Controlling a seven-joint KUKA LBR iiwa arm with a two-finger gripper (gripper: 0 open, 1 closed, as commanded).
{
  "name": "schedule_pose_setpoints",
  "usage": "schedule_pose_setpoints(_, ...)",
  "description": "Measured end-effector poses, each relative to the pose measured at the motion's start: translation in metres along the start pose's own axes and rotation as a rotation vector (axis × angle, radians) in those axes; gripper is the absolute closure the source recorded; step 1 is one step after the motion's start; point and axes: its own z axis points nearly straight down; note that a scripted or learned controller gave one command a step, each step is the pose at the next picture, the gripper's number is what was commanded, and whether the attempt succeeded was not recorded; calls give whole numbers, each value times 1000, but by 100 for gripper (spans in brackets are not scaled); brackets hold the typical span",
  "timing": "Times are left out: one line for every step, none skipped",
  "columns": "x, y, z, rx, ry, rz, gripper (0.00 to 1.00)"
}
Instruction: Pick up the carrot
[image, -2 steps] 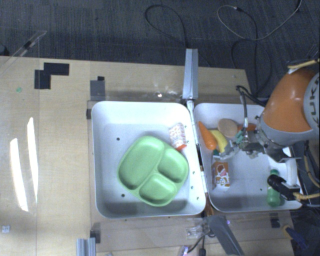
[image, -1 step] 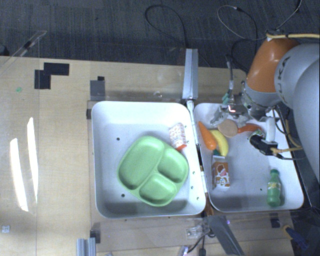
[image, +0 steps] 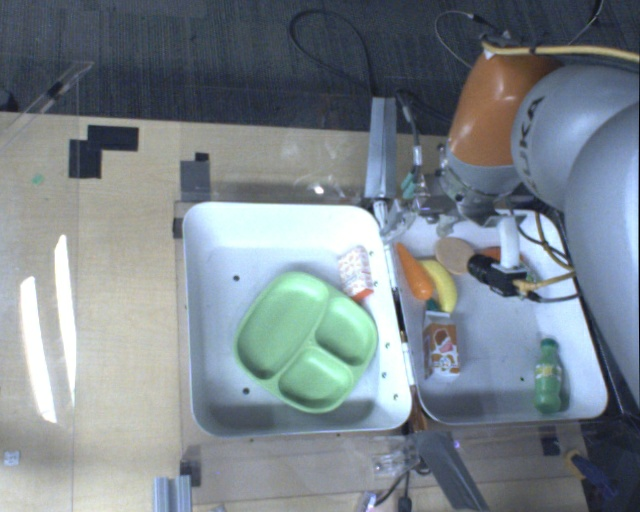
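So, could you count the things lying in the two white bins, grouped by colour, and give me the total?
Green: 2, the divided plate and the bottle
Orange: 1, the carrot
Yellow: 1, the banana
White with red print: 1, the packet
Brown and white: 1, the small carton
Tan: 1, the round disc
Total: 7

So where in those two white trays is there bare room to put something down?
The left bin has a bare strip between its left wall and the green plate. The right bin is bare between the juice carton and green bottle. It is crowded around the carrot and banana.
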Motion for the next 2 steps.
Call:
schedule_pose_setpoints(-31,-64,0,2,0,37,0)
schedule_pose_setpoints(-31,-43,-11,-1,-1,-334,0)
